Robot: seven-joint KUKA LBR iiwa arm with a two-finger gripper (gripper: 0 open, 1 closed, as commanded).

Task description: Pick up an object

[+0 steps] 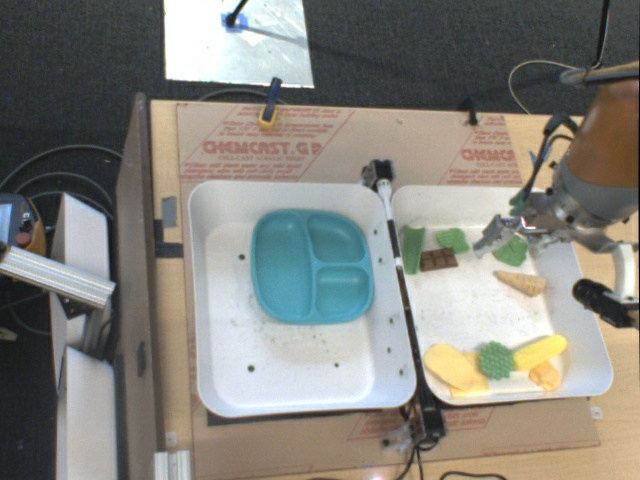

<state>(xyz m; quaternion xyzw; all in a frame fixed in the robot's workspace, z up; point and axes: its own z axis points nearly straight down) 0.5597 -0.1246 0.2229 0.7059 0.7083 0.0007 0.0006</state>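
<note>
Two shallow white plastic bins sit side by side on a sheet of brown cardboard [330, 133] printed in red with "CHEMCAST GP". The left bin [225, 368] has a smooth, slightly scuffed floor and holds one thing — a teal divided plate [310, 266] with rounded corners and three compartments, lying flat near the bin's middle.

The right bin [580, 368] carries a scatter of small toy foods. Along its far side lie a long green pod-shaped piece [411, 248] against the divider, a brown chocolate bar [438, 260] with moulded squares just beside it, and a small green leaf [452, 237] above the bar. A second green leafy piece [513, 252] lies under the gripper [492, 238], and a tan ridged cone [523, 283] rests just below it. At the near edge cluster a smooth yellow-orange slice [450, 366], a bumpy green broccoli-like piece [495, 360], a yellow banana-like piece [541, 350] and a small orange piece [546, 374], all touching or nearly so.

The metal gripper hangs low over the far right part of the right bin, beside the second leafy piece; whether its jaws are spread or closed cannot be told from this angle, and nothing is visibly held between them.
</note>
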